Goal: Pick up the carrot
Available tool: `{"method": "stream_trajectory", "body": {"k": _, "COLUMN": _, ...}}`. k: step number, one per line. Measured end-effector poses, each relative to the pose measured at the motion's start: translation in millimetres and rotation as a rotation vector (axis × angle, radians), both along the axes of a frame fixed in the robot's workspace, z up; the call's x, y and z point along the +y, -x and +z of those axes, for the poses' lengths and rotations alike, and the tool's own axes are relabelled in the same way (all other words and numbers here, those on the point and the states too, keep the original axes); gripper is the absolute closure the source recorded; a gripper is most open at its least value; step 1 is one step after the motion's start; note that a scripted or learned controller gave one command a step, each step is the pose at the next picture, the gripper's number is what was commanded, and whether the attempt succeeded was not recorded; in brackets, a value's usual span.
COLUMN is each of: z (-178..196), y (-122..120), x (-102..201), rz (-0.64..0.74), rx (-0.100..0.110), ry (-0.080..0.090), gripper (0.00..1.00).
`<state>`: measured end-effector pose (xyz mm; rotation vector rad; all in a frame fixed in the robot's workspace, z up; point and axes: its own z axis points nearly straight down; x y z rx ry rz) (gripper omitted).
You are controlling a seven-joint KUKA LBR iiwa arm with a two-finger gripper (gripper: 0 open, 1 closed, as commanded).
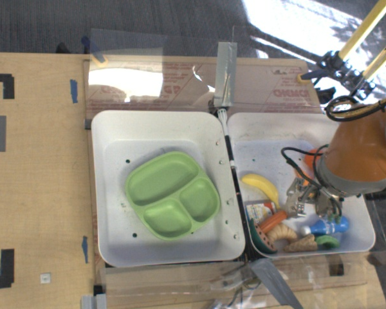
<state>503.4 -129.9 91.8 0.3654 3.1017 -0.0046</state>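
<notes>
Right bin (257,140) — end effector (303,199) beside carrot (272,222)

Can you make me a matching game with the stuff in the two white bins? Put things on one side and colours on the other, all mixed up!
Things:
1. divided plate in the left bin
2. banana in the right bin
3. carrot in the right bin
4. bottle beside the gripper

Colours:
A. orange
B. blue
C. green
D. yellow

Right pairs: 1-C, 2-D, 3-A, 4-B
</notes>
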Motion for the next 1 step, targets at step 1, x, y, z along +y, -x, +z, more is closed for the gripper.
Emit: {"method": "stream_trajectory", "body": {"k": 1, "z": 0.3, "y": -2.7, "x": -0.3, "rz": -0.001, "rx": -0.009, "ry": 0.002, "gripper": 0.0}}
